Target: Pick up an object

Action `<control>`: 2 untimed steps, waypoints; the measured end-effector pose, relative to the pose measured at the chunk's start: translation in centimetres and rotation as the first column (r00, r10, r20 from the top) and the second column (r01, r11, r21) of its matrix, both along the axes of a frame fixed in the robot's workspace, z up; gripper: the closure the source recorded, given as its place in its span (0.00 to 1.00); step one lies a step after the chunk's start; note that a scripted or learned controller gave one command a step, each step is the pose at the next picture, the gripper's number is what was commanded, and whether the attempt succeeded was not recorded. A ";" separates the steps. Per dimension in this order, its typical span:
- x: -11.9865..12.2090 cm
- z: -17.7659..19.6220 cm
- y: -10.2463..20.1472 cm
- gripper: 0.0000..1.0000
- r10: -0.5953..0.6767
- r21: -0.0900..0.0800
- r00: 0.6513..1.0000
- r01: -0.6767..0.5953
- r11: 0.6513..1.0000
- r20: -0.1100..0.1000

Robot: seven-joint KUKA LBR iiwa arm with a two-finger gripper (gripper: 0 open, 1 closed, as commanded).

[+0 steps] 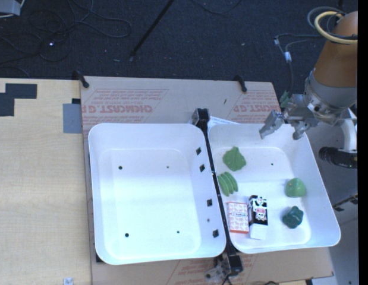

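My gripper (286,129) hangs over the far right corner of the right bin (317,177), fingers spread apart and nothing between them. Below it in that bin lie a green lumpy toy (234,158), a green ridged piece (227,183), a light green blob (295,187) and a dark teal object (292,217). Near the bin's front sit a small red-and-white carton (238,217) and a black-and-white cow-patterned carton (258,212). All of them rest apart from the gripper.
The left bin (148,195) stands beside the right one, joined by a black divider rail (208,177). Both sit on a cardboard sheet (148,100) on a wooden bench. Dark floor with cables lies beyond.
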State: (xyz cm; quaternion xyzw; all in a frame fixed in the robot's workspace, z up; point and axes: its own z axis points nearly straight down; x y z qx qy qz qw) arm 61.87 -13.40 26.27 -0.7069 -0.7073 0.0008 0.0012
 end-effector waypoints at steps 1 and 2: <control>2.3 -12.9 2.0 0.00 0.003 0.002 1.000 -0.002 1.000 -0.010; 2.4 -17.8 -5.6 0.00 -0.004 -0.002 1.000 0.004 1.000 -0.001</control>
